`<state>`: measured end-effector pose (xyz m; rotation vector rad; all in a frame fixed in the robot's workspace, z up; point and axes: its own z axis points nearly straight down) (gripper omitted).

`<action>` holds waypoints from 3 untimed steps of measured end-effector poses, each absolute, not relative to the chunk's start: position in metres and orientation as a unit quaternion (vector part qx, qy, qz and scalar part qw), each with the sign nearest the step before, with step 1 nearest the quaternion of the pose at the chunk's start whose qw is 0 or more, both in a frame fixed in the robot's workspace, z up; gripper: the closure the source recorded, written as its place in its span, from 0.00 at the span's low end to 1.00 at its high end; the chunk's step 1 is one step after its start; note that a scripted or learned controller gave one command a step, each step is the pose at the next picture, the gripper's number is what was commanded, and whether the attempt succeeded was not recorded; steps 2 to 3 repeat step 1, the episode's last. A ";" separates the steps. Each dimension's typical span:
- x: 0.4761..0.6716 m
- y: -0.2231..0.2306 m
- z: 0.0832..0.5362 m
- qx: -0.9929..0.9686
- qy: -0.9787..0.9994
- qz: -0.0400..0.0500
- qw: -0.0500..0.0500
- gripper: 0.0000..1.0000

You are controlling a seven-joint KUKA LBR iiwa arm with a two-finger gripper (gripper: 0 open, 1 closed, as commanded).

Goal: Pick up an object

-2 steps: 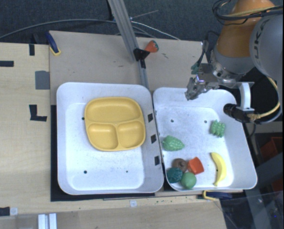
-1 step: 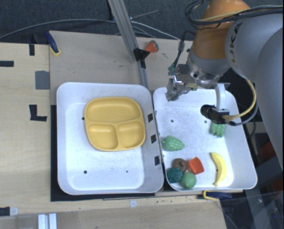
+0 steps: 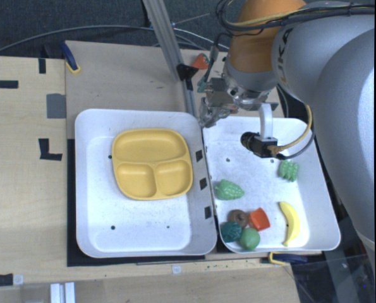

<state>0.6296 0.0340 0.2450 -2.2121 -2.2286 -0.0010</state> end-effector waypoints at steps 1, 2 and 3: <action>0.642 0.081 0.223 -0.705 -0.709 0.001 0.001 1.00; 0.642 0.081 0.223 -0.705 -0.709 0.001 0.001 1.00; 0.642 0.081 0.223 -0.705 -0.709 0.001 0.001 1.00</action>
